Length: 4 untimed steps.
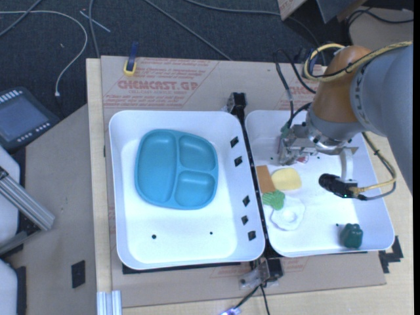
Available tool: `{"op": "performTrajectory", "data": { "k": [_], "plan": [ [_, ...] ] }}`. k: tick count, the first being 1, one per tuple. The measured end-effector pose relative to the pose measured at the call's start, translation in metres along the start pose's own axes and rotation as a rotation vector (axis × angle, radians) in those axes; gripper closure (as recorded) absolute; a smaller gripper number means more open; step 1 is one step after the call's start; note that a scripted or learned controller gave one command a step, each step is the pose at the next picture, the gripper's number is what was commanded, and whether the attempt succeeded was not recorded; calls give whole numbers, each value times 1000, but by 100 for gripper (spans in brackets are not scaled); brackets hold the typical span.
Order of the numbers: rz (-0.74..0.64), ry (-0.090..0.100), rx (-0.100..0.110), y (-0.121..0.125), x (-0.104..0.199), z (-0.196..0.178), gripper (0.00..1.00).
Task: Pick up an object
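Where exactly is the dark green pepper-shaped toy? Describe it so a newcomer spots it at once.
Start at the right-hand shallow white bin, the one the grey arm reaches into. Go to its near right corner, where the dark green pepper-shaped toy sits alone. The yellow block and light green piece are paler and lie near the divider.

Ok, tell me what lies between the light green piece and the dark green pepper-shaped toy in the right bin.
In the camera view, a flat white round piece sits just right of the light green piece; past it, bare bin floor up to the dark green pepper-shaped toy.
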State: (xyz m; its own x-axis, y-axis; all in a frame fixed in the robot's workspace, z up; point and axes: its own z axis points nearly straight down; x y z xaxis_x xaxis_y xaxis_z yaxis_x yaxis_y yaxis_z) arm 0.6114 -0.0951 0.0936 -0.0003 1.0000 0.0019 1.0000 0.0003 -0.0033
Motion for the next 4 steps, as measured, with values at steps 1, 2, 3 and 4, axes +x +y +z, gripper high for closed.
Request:
{"op": "performTrajectory", "data": {
  "k": [1, 2, 3, 4],
  "plan": [
    [-1, -2, -8, 4, -2, -63, 100],
    [-1, -2, -6, 11, -2, -106, 100],
    [-1, -2, -7, 12, -2, -151, 100],
    [-4, 1, 3, -9, 49, -136, 100]
  ]
}}
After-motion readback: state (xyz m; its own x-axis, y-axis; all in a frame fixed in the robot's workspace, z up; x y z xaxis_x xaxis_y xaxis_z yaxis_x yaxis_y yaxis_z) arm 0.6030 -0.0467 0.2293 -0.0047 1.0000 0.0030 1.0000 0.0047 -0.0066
